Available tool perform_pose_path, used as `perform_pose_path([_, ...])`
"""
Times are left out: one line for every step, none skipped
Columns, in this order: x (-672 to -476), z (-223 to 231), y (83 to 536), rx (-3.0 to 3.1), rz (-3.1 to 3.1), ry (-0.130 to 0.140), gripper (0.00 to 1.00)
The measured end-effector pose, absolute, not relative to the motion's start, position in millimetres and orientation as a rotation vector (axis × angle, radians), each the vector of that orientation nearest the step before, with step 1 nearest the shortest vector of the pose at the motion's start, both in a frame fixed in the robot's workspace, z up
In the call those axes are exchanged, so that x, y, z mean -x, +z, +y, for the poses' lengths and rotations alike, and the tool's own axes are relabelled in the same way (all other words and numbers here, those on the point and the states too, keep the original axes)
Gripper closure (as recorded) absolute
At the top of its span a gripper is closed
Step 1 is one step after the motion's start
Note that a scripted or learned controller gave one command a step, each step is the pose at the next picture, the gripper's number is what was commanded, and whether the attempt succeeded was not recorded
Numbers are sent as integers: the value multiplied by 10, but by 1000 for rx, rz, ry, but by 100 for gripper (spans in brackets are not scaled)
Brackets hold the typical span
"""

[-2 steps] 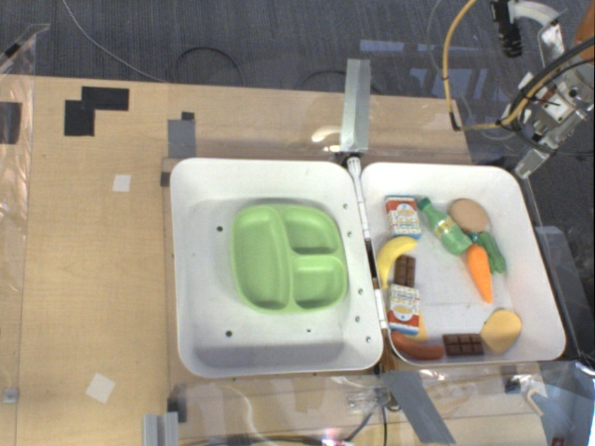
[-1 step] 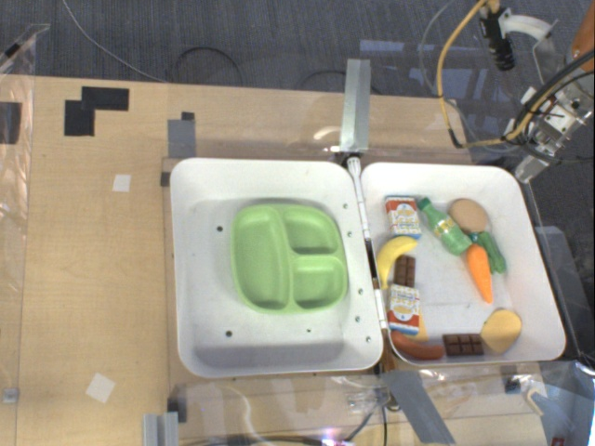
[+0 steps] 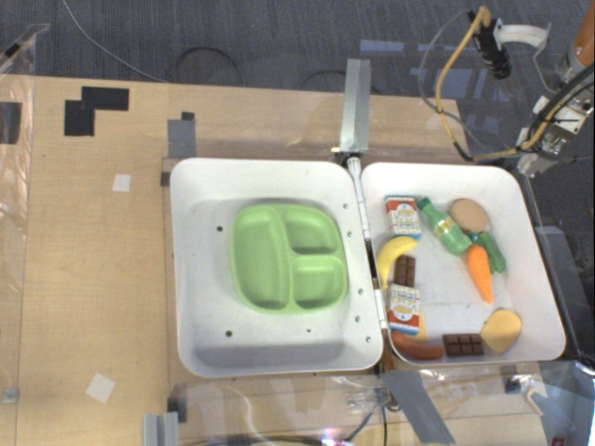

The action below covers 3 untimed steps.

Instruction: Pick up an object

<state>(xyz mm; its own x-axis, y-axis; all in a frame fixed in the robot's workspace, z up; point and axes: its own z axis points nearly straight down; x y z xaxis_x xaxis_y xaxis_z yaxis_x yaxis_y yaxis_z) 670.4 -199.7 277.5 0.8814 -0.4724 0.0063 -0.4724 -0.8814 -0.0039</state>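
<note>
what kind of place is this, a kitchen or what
Probably a robot lab setup, not a kitchen: two white bins side by side on a wooden bench, the left bin holding a green divided tray, the right bin apparent toy food such as a carrot and a banana.

This is looking like a robotics lab. A left bin point(image 3: 200, 184) and a right bin point(image 3: 532, 249), both white, are sitting side by side on a pale wooden surface point(image 3: 93, 277), with a metal bracket point(image 3: 355, 110) standing at their seam. Black tape marks point(image 3: 93, 108) are sticking to the wood, a thin cable point(image 3: 93, 40) is trailing over dark carpet point(image 3: 232, 17), and toy food point(image 3: 480, 272) is lying in the right bin.
</note>
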Motion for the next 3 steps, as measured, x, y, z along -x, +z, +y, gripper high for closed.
perform_pose_path([-6704,-2032,2971,3086,583,-11,100])
perform_pose_path([-6727,-1985,3105,3086,569,-20,100])
perform_pose_path([-6748,-1941,3235,3087,555,-28,100])
